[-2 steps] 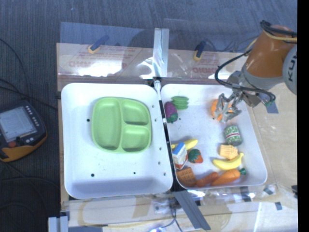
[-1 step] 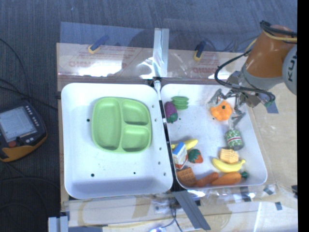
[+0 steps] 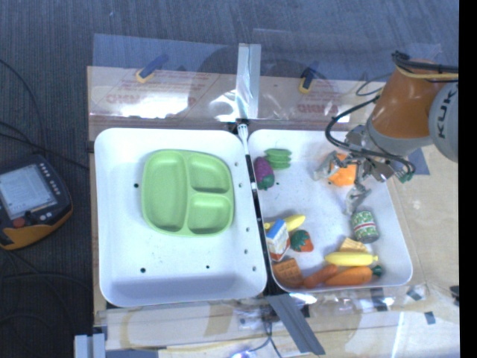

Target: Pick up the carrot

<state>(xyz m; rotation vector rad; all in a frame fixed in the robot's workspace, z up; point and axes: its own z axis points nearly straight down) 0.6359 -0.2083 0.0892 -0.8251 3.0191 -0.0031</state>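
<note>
Carrot (image 3: 347,277) is lying along the right bin's (image 3: 395,222) six o'clock wall, beneath a banana (image 3: 350,259). At two o'clock the pincer (image 3: 356,176) is hovering beside an orange piece (image 3: 343,174); I cannot tell its spread. Approach is not yet made; reaching toward six o'clock is needed.

Orange carrot (image 3: 347,277), green tray (image 3: 187,192)

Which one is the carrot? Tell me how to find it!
Look in the right white bin, along its near edge. The carrot lies there, long and orange with a green tip. It sits just under the yellow banana, beside a darker brownish piece.
</note>
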